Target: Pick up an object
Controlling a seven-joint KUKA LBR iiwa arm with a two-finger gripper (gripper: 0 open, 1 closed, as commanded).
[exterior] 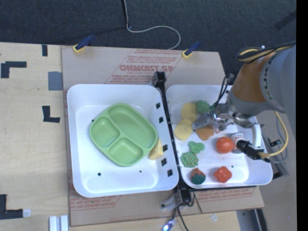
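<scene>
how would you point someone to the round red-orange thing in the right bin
Start at the right bin, where the arm reaches in. Below the tool, near the bin's right side, sits a smooth tomato. It is rounder than the lumpy red piece nearer the front edge.

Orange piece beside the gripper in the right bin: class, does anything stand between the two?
Nothing visible does. The gripper sits low in the right bin, right against the orange piece, with yellow pieces alongside.
</scene>
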